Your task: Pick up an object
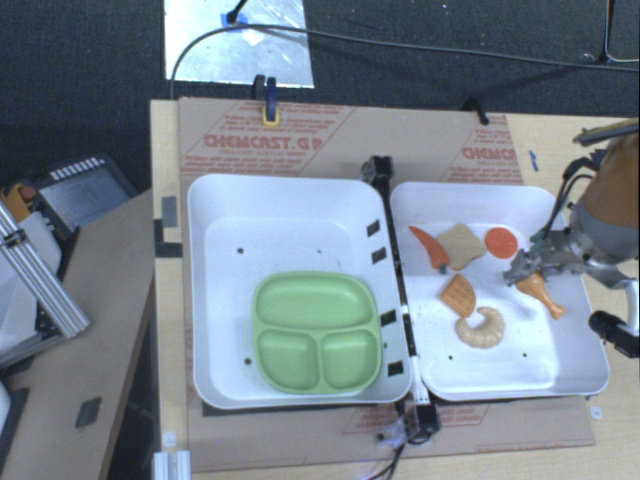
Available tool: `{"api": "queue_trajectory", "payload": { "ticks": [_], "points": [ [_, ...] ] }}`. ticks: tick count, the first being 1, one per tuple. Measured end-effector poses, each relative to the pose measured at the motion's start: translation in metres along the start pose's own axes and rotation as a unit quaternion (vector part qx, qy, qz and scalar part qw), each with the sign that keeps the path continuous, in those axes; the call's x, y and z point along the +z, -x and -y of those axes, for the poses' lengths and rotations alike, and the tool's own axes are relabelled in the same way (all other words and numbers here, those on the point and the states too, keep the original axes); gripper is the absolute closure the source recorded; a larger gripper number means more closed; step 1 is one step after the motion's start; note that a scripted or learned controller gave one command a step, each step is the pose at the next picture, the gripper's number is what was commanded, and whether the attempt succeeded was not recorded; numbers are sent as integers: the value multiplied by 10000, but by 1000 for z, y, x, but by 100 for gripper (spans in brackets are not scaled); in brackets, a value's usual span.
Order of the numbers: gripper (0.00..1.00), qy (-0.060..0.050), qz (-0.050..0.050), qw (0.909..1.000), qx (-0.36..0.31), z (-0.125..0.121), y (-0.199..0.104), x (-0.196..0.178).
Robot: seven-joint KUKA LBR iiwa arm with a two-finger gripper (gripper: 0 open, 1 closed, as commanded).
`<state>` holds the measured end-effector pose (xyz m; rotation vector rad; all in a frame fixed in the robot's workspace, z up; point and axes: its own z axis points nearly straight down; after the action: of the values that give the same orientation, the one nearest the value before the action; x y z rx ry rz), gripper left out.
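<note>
Camera view: drumstick under hand (touching)

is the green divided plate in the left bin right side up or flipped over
Right side up. The green plate lies flat in the left bin with its three hollow compartments and raised dividers facing the camera; nothing lies in them.

Green 3-compartment tray in left white bin, yellow clamp, silver sheet, black cable
</note>
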<state>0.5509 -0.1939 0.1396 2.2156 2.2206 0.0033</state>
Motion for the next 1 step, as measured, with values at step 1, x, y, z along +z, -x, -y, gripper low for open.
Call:
{"api": "queue_trajectory", "payload": {
  "ticks": [1],
  "points": [
    [100, 13, 3, 10000, -8, 2, -2, -64]
  ]
}}
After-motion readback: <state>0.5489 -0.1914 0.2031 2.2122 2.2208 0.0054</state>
